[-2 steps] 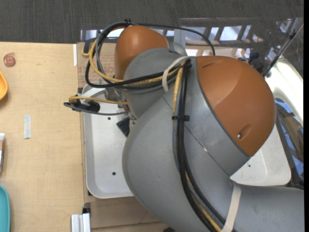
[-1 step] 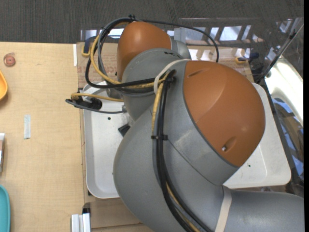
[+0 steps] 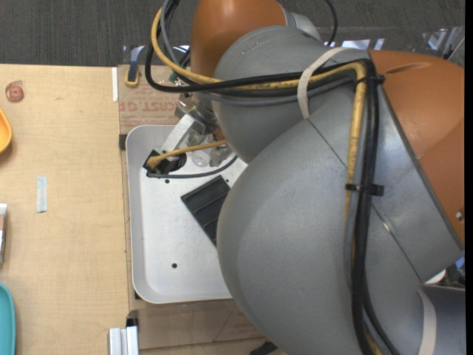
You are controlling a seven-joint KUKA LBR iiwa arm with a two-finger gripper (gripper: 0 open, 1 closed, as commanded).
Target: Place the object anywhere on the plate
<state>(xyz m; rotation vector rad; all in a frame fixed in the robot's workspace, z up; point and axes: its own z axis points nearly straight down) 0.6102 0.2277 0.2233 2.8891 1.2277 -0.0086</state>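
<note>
The white bin [image 3: 140,220] is sitting on the bench and is holding a dark flat object [image 3: 205,200], which is lying near the bin's middle, its right part passing under the arm [image 3: 310,213]. It is looking like a black, matte, roughly rectangular slab, turned at a slant to the bin's walls. A small dark speck [image 3: 174,265] is resting on the bin floor nearer the bin's lower wall. The gripper [image 3: 191,124] is hanging over the bin's upper end, wrapped in black and yellow cables [image 3: 174,154]; whether it is open or closed cannot be told.

Left of the bin, a pale wooden board [image 3: 66,257] is carrying a grey strip [image 3: 41,194], a pinkish disc [image 3: 13,91], an orange piece [image 3: 3,135] and a teal rim [image 3: 6,324]. Printed cardboard [image 3: 151,103] is showing just above the bin, with dark carpet [image 3: 66,21] beyond it.
</note>
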